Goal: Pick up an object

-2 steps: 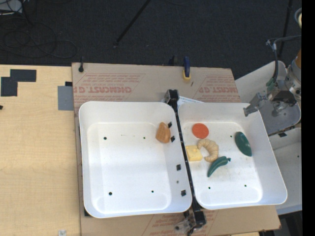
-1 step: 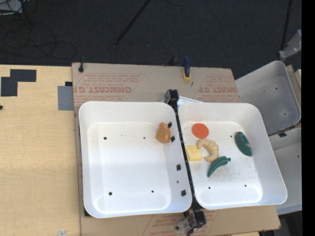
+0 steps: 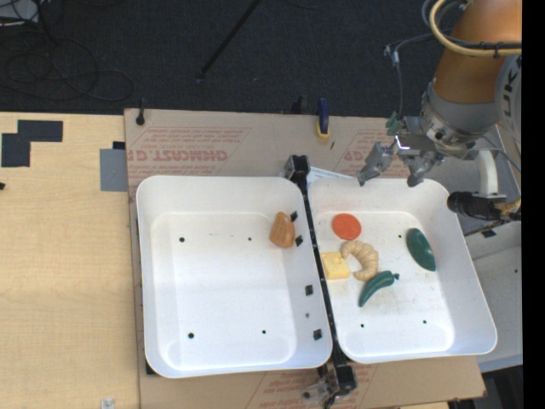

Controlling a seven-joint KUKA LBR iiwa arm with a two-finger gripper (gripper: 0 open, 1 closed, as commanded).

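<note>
right bin: red disc point(image 3: 346, 226) | yellow block point(image 3: 335, 267) | green pepper point(image 3: 376, 287)

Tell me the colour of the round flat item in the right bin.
Orange-red disc, clearest in the camera view.

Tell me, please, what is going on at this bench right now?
A grey and orange robot arm is set to pick up an object. Its pincer hangs open above the far edge of the right bin, holding nothing. That bin contains an orange disc, a yellow block, a tan curved piece and two green items. The left bin contains a brown piece.
</note>
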